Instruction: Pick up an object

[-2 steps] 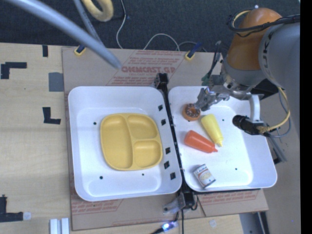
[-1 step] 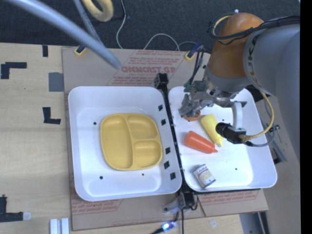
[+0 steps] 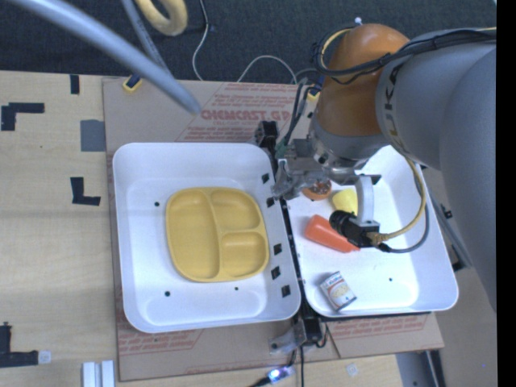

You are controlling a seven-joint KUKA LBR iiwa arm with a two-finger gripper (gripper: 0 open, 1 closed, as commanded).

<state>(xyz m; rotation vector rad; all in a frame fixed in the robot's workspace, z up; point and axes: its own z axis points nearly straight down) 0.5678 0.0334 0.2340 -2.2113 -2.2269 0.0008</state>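
1. Right bin (image 3: pixel 419 289), nearest contents: a small labelled can (image 3: pixel 339 290) lies near the front wall, well in front of the gripper (image 3: pixel 297 184) and slightly to its right.

2. An orange wedge-shaped piece (image 3: pixel 322 232) lies in front of the gripper and just to its right, between the can and the gripper. It is apart from the can.

3. A yellow rounded piece (image 3: pixel 345 199) lies to the right of the gripper, just behind the orange wedge.

4. A small brown-orange item (image 3: pixel 317 189) sits directly beside the gripper, on its right. Contact with the gripper cannot be confirmed.

5. The gripper is positioned low at the right bin's left wall, close to the divide between the two bins. Whether it is open or closed cannot be told from this view, and no object is seen held.

6. Left bin (image 3: pixel 137 216): a yellow divided plate (image 3: pixel 216 234) lies flat, left of the gripper and slightly in front.

7. The arm (image 3: pixel 435 95), with its orange band (image 3: pixel 363 55), rises behind and to the right of the gripper.

8. Behind the bins, a printed cardboard sheet (image 3: pixel 234 111) extends toward dark carpet (image 3: pixel 266 14).
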